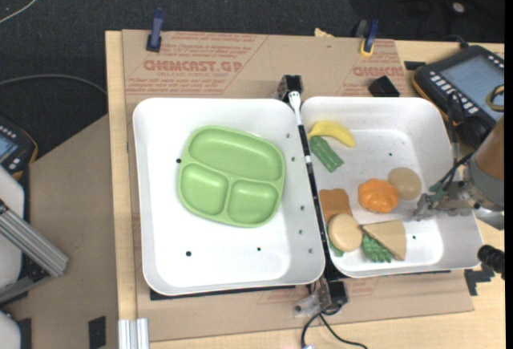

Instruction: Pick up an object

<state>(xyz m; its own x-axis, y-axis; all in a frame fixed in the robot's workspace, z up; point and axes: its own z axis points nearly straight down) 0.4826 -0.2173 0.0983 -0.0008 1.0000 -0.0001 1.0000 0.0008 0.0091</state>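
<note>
Orange toy fruit (377, 195) sits near the hand (425, 207) — low over the right bin (417, 119), grip state unclear.

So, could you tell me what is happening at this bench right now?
A robot arm reaches in from the right over the right bin, its gripper low beside the toy food: a banana, an orange, a beige ball and others. Nothing is visibly between its fingers. The left bin holds a green divided plate.
</note>
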